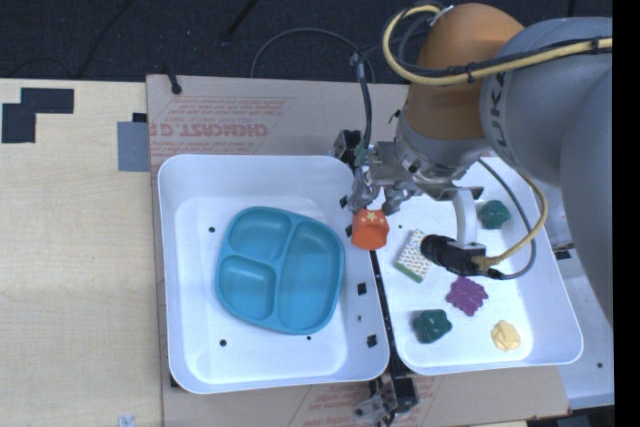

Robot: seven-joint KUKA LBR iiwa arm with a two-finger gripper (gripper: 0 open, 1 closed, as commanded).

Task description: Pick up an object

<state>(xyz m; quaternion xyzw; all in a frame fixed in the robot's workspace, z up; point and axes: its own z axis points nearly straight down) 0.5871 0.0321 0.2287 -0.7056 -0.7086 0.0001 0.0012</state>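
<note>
The grey arm (pixel 540 105) reaches in over the right bin (pixel 555 335), its orange band above the wrist. In the left bin (pixel 190 205) lies a blue divided plate (pixel 280 268). The pincer (pixel 376 203) hangs at the seam between the bins, with an orange block marked by a star (pixel 369 229) just under it. Whether its fingers are spread or pinching that block I cannot tell. So the pick looks half done at best: a lift remains. A purple toy (pixel 466 294), a dark green toy (pixel 432 325) and a yellow toy (pixel 506 336) rest in the right bin.
</note>
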